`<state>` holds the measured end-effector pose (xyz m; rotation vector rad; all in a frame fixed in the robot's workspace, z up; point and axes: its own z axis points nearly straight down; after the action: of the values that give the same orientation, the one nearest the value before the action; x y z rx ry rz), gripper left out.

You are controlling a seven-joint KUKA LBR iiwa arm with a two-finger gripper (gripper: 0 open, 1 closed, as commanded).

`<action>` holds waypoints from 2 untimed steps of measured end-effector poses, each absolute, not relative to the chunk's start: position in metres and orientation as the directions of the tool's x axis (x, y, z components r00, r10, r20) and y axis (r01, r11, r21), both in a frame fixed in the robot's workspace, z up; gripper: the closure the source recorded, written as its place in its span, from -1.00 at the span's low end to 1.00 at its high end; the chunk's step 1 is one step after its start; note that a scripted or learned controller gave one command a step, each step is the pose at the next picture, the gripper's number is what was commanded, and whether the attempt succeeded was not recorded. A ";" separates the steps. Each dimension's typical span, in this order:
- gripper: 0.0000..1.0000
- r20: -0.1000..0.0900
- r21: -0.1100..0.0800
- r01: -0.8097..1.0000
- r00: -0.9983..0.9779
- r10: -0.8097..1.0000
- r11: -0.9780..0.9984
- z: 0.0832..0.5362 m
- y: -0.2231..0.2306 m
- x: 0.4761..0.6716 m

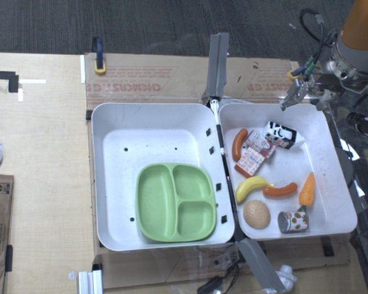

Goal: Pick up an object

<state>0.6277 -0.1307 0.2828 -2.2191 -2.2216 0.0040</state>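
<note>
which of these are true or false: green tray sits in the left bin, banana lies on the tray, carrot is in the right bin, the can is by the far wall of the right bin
1. Green tray sits in the left bin: true.
2. Banana lies on the tray: false, it lies in the right bin.
3. Carrot is in the right bin: true.
4. Can is by the far wall: false, it lies at the near edge.
</note>
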 end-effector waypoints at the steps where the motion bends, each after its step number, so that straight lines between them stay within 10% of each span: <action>1: -1.00 0.000 -0.002 0.978 -0.208 0.978 0.208 0.167 -0.142 0.585; 2: -1.00 0.001 -0.003 0.994 -0.107 0.994 0.107 0.092 -0.144 0.509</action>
<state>0.5093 -0.1442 0.0922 -2.0971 -2.3354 0.0024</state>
